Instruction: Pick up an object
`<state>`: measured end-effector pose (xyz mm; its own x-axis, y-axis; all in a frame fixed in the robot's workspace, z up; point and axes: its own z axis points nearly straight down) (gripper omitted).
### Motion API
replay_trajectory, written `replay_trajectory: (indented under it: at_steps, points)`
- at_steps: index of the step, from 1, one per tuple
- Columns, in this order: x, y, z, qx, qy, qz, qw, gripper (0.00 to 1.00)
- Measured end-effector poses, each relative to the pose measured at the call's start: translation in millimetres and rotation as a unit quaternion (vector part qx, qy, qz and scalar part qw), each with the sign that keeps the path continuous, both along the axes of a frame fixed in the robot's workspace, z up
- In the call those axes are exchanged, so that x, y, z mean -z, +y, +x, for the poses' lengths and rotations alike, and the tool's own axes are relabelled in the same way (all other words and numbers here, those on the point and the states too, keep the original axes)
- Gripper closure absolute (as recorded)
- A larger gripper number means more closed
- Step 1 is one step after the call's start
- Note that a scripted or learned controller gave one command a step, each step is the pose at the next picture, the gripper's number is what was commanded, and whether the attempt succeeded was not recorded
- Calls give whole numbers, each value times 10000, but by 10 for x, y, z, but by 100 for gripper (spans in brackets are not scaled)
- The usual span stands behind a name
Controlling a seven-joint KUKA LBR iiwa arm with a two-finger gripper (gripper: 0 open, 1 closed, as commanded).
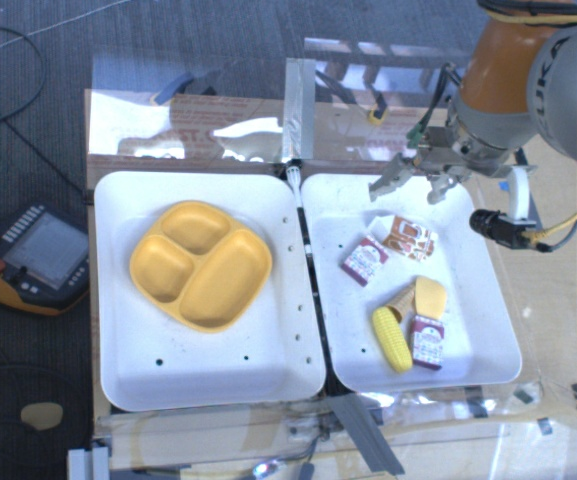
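Note:
The right bin (488, 298) holds several small items: a brown and white packet (410, 238), a red and white carton (365, 261), a yellow corn cob (392, 338), a yellow wedge (428, 297) and another red carton (428, 341). My gripper (414, 180) hangs above the bin's far edge, just beyond the brown packet. Its two fingers are spread apart, with nothing between them.
A yellow divided plate (201, 263) lies in the left bin (128, 368). A metal divider (298, 118) stands at the back between the bins. A handheld controller (33, 258) lies on the floor to the left. Cables hang off the arm at right (513, 228).

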<state>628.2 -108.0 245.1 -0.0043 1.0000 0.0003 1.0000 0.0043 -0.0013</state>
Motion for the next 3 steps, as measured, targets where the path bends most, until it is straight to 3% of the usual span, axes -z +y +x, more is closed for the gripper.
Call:
replay_trajectory:
  at_steps: [1,2,3]
  points:
    - [1179,-442,-156,631,-50,-16,9980,0]
    - [1284,-603,31,672,-167,-48,9976,0]
    - [1536,-901,-401,961,-39,9,9954,0]
